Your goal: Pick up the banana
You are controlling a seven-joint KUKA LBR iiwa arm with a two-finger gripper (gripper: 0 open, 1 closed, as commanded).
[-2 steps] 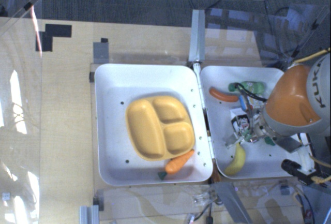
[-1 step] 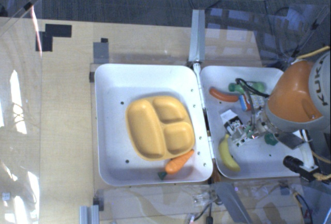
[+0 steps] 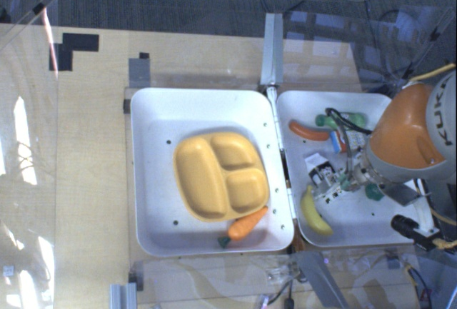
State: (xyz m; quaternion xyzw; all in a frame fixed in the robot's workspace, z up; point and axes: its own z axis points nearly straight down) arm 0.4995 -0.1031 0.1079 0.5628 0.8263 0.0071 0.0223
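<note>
Gripper (image 3: 325,185) hangs just above the banana (image 3: 315,212) near the right bin's (image 3: 357,237) front-left wall (finger state impossible to tell), so a descent could, I judge, jam against that wall or glance off the curved fruit.

- On the table (image 3: 86,158), the left bin (image 3: 153,229) and the right bin (image 3: 300,104) sit side by side.
- A divided tray (image 3: 220,175) lies in the middle of the left bin, with a carrot (image 3: 246,224) just beside its near edge.
- In the right bin, the banana (image 3: 314,213) lies near the front left corner, a sausage (image 3: 309,131) towards the back.
- The pincer (image 3: 330,186) is just behind the banana.
</note>
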